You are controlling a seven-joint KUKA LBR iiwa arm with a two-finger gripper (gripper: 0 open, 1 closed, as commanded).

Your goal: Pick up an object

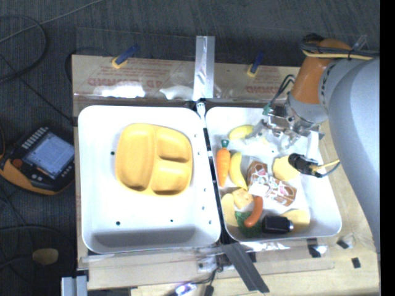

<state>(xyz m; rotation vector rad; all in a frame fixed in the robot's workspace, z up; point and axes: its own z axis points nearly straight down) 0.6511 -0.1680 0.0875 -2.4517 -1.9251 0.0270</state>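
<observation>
Your grey metal gripper [279, 127] hovers at the cluttered right white bin's [327, 217] twelve o'clock end, beside a yellow plastic banana [241, 131], likely lining up a pick; you cannot tell its state.

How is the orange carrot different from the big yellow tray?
The carrot is orange, thin and long; the yellow tray is yellow, wide and split into compartments. The carrot lies in the right bin crowded among other items; the tray sits alone in the left bin. Both lie flat, untouched by the gripper.
</observation>
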